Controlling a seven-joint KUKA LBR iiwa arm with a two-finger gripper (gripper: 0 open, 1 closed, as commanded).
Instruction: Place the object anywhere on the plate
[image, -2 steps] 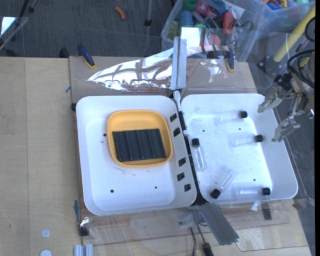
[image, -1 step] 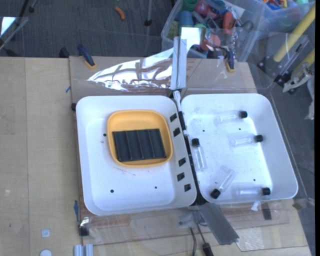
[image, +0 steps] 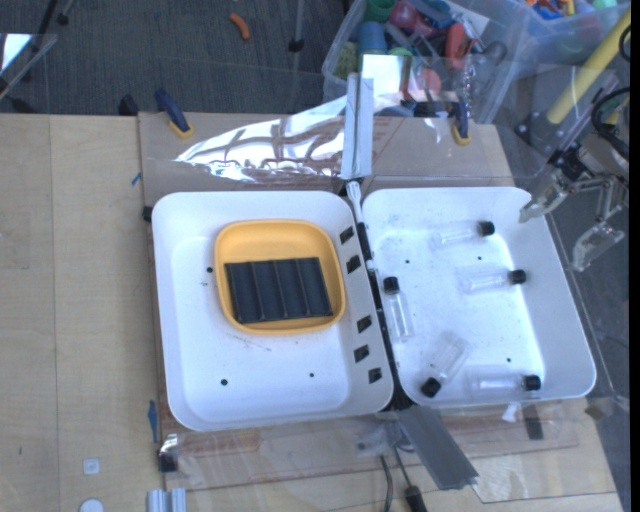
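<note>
Nearest the camera, clear vials (image: 492, 382) with black caps lie loose in the right bin (image: 560, 300), none on the yellow plate (image: 278, 237) in the left bin (image: 190, 300), so the task is unstarted. Over the right bin's far right corner the hand (image: 575, 225) looks released and empty, though blurred.

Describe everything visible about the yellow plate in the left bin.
The yellow plate is a shallow, rounded-square dish, plastic by its look, with a raised rim. It lies flat on the floor of the left bin, toward the back and a little right of centre, short of the divider. A dark grey ribbed slab rests on it, covering most of its base and reaching its front rim. None of the clear vials is on it; those in view lie in the right bin.
</note>
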